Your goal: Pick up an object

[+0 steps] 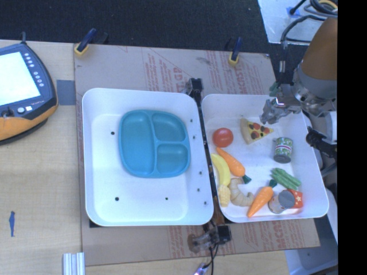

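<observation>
Currently, left to right: tablet-style pendant (20,90) at the table's (40,182) left edge, then the left bin (94,211) with a blue divided plate (153,143) in it. Right bin (321,176) has all the candidates: tomato (223,136), banana (221,170), long carrot (230,161), second carrot (261,201) near the front, green beans (285,178), a small can (282,150), a red-topped tin (285,201) in the front corner, and a pizza slice (254,131) toward the back.

Progress: nothing lifted yet as far as I can judge. Every item sits on the bin floor. Approach looks partly done, grasp and lift remain.

Gripper (272,116) is over the back right of the right bin, just beside the pizza slice's right edge, so that slice looks like the likely target. Cannot tell how far apart the fingers are; the dark hardware blurs together at this angle. Nothing visibly between them, and I can't confirm contact with the slice.
</observation>
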{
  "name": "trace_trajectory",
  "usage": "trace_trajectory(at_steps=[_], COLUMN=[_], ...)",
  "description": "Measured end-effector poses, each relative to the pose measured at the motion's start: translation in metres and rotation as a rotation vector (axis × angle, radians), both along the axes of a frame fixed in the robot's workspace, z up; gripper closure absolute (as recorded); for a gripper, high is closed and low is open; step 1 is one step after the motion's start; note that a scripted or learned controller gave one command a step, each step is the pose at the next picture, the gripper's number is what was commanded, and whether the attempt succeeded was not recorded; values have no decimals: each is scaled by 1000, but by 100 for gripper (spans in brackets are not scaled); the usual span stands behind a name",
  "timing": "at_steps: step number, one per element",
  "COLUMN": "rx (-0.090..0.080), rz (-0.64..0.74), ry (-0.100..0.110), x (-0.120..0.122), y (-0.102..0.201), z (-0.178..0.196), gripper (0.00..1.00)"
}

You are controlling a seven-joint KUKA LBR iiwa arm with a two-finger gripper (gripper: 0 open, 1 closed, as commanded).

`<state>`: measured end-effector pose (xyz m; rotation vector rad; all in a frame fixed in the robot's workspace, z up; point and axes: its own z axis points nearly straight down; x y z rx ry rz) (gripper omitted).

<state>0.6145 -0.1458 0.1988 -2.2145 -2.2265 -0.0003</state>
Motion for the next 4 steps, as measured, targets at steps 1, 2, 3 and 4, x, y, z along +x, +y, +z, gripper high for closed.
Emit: trace_trajectory(at_steps=[1,2,3,4], rx=[0,-3,-2,-2], rz=[-1,-3,0,1], ry=[3,-1,-1,-1], x=[-1,27,27,27], y=[0,-45,-44,-44], z=[-1,-105,-94,-94], gripper=[0,0,100,0])
